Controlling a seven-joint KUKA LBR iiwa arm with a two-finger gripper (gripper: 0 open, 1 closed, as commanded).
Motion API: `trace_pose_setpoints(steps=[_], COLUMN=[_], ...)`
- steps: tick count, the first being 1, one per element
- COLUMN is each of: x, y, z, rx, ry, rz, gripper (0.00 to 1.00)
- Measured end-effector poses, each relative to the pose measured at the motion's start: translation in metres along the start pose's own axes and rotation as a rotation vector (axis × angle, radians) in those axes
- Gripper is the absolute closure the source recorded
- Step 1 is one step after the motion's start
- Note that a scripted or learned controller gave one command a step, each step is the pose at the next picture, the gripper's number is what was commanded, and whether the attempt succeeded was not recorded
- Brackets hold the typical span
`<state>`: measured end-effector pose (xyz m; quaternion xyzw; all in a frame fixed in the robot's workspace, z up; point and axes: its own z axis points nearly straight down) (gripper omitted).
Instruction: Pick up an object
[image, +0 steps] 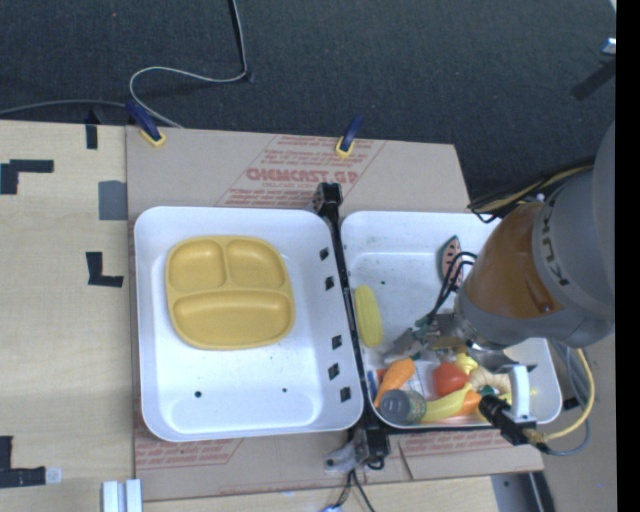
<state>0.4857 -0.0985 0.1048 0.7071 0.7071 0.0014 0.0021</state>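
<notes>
The right bin (400, 250) holds a heap of small toy foods along its near edge. Among them are an orange carrot-like piece (397, 373), a red tomato-like piece (450, 378), a grey round lid or can (400, 405) and a yellow piece (452, 403). A pale yellow oblong item (369, 315) lies against the bin's left wall. My gripper (428, 338) hangs low over the heap, just above and between the carrot piece and the red piece. The arm's orange band and wrist (510, 275) hide the bin's right part.
The left bin (160, 390) carries a yellow divided plate (230, 290) in its far half. A black divider (338, 290) runs between the two bins. Both rest on a cardboard sheet (290, 170) held by clamps at the far edge.
</notes>
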Motion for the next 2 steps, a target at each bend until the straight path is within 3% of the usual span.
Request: trace_pose_setpoints(steps=[1,2], x=[-0.013,-0.078], y=[0.0,-0.001], z=[0.019,0.019], rx=[-0.001,0.001], ry=[0.0,-0.001], rz=[-0.002,0.001], gripper=[0.0,0.0])
